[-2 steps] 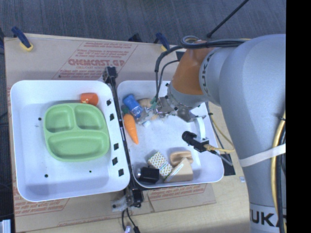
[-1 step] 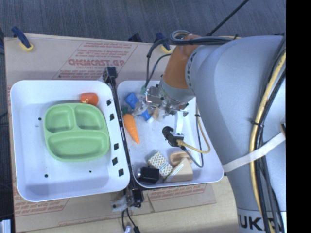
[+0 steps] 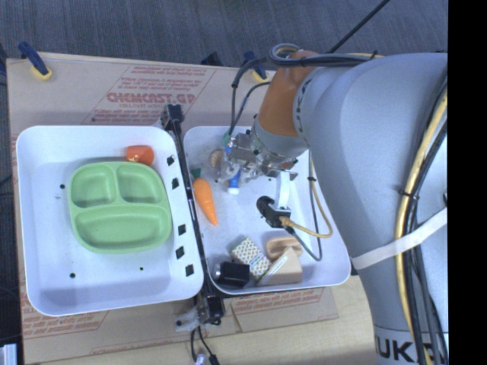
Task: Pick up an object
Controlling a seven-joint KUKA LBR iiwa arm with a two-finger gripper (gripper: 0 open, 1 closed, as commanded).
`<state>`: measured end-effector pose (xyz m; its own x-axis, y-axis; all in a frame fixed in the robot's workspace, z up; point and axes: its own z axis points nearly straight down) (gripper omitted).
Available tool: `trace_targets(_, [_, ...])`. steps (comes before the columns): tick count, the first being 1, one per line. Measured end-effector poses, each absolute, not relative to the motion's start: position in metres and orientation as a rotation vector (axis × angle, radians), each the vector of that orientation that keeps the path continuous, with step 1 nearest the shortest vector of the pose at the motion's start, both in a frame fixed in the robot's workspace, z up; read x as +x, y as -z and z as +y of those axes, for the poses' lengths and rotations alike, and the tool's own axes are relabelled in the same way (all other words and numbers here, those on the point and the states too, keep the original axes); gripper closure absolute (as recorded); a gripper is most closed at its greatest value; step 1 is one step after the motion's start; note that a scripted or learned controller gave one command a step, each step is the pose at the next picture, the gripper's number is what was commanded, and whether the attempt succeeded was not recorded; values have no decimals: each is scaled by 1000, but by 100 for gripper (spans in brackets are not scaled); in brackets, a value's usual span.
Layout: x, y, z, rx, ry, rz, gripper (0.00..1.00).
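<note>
Two white bins [image 3: 30,204] sit on brown cardboard [image 3: 152,90] printed with red lettering. At left centre lies a pale green tray [image 3: 119,206], with a red-orange tomato [image 3: 139,155] above it. Mid-frame is an orange carrot [image 3: 205,201]. Lower centre, a checked block [image 3: 249,254] in white and tan, a black piece [image 3: 233,274] and a tan wooden piece [image 3: 285,268]. The arm [image 3: 365,150] is grey with an orange band [image 3: 278,101].

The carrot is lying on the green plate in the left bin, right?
Not quite. The carrot is lying in the right bin, near the wall between the bins. The green plate sits in the left bin, as the camera view shows.
</note>
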<state>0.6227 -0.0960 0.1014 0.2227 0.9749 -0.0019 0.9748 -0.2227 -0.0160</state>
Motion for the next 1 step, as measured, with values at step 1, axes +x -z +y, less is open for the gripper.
trace_targets(1, [602, -250, -90, -2456, 0, -1960, 100])
